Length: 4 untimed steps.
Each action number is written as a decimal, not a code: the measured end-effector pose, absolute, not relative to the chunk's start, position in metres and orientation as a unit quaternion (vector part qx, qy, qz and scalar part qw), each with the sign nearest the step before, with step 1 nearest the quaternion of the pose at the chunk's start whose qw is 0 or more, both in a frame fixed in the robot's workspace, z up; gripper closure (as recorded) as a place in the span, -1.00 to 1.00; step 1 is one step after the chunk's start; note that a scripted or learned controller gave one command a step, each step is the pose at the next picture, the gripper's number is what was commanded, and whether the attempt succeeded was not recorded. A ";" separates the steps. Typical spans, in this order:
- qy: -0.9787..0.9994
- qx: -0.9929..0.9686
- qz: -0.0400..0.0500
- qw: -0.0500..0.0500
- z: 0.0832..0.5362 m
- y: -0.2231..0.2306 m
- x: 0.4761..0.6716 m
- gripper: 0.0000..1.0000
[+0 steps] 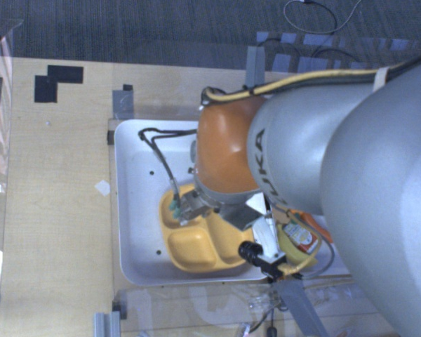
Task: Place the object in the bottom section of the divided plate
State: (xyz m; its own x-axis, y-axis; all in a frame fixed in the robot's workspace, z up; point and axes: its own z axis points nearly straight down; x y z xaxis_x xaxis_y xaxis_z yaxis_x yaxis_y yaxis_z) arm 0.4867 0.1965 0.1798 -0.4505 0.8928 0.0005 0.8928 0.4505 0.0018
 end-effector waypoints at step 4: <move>0.882 0.470 0.002 0.002 0.185 0.100 0.488 1.00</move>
